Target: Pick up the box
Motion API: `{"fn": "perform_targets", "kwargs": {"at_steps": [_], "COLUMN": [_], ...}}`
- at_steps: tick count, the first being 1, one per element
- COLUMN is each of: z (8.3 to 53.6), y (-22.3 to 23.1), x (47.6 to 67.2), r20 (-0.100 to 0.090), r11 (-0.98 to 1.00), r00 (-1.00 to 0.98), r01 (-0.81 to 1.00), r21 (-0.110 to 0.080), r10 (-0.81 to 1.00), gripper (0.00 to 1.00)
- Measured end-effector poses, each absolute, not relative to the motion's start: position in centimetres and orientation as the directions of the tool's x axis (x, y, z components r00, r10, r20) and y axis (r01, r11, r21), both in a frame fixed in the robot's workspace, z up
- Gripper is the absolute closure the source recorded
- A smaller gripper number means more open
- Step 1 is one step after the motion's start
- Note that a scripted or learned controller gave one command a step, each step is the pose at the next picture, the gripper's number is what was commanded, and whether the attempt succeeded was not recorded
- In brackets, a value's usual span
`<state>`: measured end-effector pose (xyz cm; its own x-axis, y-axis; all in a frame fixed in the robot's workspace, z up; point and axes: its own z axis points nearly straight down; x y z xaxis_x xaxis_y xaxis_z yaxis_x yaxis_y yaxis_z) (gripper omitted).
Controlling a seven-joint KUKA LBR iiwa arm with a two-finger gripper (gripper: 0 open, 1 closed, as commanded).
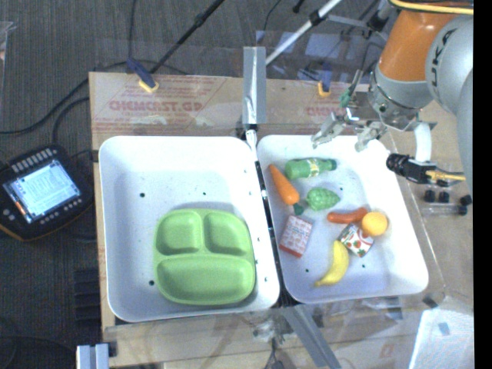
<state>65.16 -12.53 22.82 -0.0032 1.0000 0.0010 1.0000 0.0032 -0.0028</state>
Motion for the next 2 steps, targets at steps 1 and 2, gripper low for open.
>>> {"fn": "perform_targets", "kwargs": {"at_steps": [1, 2], "z": [9.2, 19.3], "y": [-12.4, -20.7], "x": [59.1, 51.1], "r20": [0.002, -0.002], "r11": [-0.175, -0.105], "r00": [0.175, 0.105], "r01": [0.985, 0.994], "r21": [-0.003, -0.002], "r10": [0.985, 0.994], "gripper": [0.0, 0.0]}}
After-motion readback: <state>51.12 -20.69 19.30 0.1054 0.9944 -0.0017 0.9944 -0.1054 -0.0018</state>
